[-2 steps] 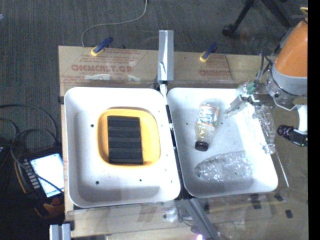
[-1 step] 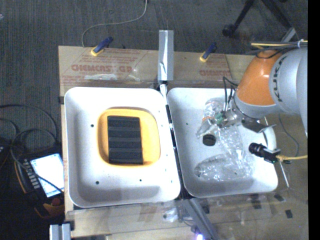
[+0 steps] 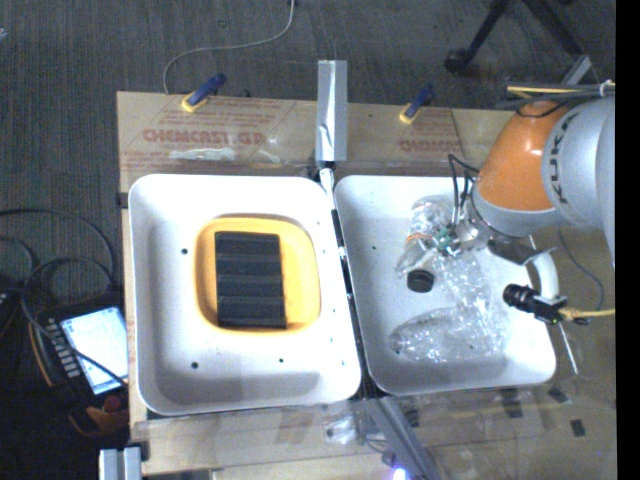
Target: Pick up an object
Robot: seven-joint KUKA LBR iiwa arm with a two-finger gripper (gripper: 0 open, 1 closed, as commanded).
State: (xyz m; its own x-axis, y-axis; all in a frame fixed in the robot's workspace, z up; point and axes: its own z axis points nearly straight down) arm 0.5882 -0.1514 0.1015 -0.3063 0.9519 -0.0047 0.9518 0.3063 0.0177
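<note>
- looking down on the bench, i found the arm (image 3: 560, 168) reaching in from the right over the right bin (image 3: 375, 298), its wrist low above a heap of clear crinkled plastic (image 3: 455, 318).
- the gripper (image 3: 443, 240) sat among the upper folds of that plastic, and i could not tell how it stood, since the wrist and the glare hid it.
- a small dark round cap-like piece (image 3: 420, 280) lay just below it, touching the plastic; whether it was a separate thing i could not say.
- i judged the plastic light, soft and slippery: it would crumple and slide instead of holding its shape, so a bunched fold near the middle of the heap looked the surest place to pinch.
- the left bin (image 3: 150, 268) held a yellow tray (image 3: 205, 268) with a black ribbed block (image 3: 250, 280) lying inside it, well apart from the arm.
- i took that block for stiffer and heavier, best gripped across its short sides, though the tray's rim crowded them closely.
</note>
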